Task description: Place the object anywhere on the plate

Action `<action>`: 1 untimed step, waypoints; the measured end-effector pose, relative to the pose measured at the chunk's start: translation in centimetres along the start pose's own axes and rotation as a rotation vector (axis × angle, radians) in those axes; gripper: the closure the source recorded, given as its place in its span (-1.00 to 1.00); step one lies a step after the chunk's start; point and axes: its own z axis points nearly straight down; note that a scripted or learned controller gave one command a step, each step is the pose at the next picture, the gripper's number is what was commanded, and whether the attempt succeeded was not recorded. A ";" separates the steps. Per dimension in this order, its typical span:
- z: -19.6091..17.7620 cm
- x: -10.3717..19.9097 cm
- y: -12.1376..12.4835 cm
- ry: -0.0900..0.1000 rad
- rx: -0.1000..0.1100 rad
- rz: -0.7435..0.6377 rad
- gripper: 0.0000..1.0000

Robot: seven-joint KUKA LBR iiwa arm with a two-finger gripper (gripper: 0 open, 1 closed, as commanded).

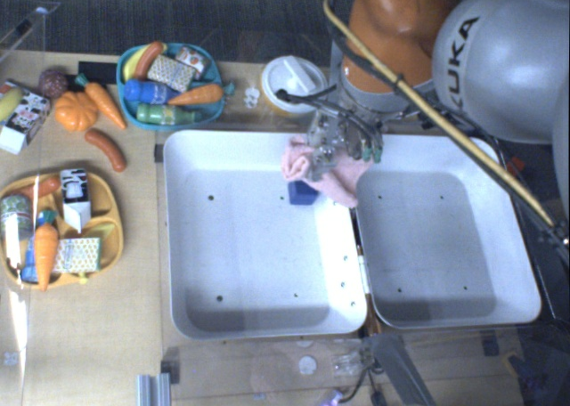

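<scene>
Gripper (343,148) sits low over pink cloth (325,173) and blue block (303,191) at left bin's (191,244) far edge. Finger state: cannot tell. Step: grasp attempt. Next requires confirmed hold, then lift.

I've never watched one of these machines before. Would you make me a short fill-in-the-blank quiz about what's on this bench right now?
1. The gripper hangs over a crumpled cloth whose colour is ____.
2. The small block peeking out beside that cloth is ____.
3. The cloth lies across the wall between the left bin and the ____ bin.
4. The band above the arm's wrist is ____.

Missing words: pink; blue; right; orange
</scene>
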 end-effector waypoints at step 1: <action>-0.2 1.9 4.8 0.000 0.000 -0.004 1.00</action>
